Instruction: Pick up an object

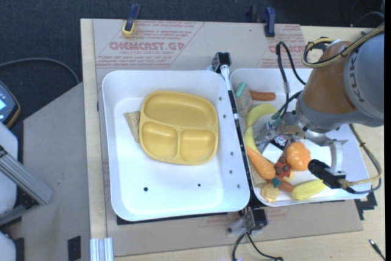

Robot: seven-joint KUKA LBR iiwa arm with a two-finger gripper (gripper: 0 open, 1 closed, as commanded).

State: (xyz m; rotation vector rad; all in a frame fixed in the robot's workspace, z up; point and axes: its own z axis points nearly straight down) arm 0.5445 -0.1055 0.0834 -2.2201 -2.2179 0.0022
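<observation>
Lying loose in the right bin [360, 177] are the candidate objects, a crowded heap of toy food: an orange fruit [297, 156], a carrot [260, 162] slanting along the bin's left wall, a yellow banana [259, 113] above it, a small sausage [263, 95] near the top edge, and a corn cob [307, 189] at the bottom. None of them looks raised off the bin floor.

The gripper [276, 130] is down among these items, between the banana and the orange fruit, at the end of the arm [335, 91] reaching in from the right. Whether the claw is spread or pressed together I cannot tell; the wrist housing and the clutter mask it.

Progress, judged: the reach into the bin is made; a secure grasp and the lift are both still outstanding. No item can be seen pinched.

Left bin [116, 131] holds a yellow divided tray [179, 127], lying over a tan scrap at its left edge; both well apart from the gripper.

Hard to read: the arm covers the bin's upper right part. Small dark and reddish pieces near the carrot's lower end are too small to identify. A black part with cable [327, 175] crosses above the corn cob; its purpose is unclear.
</observation>
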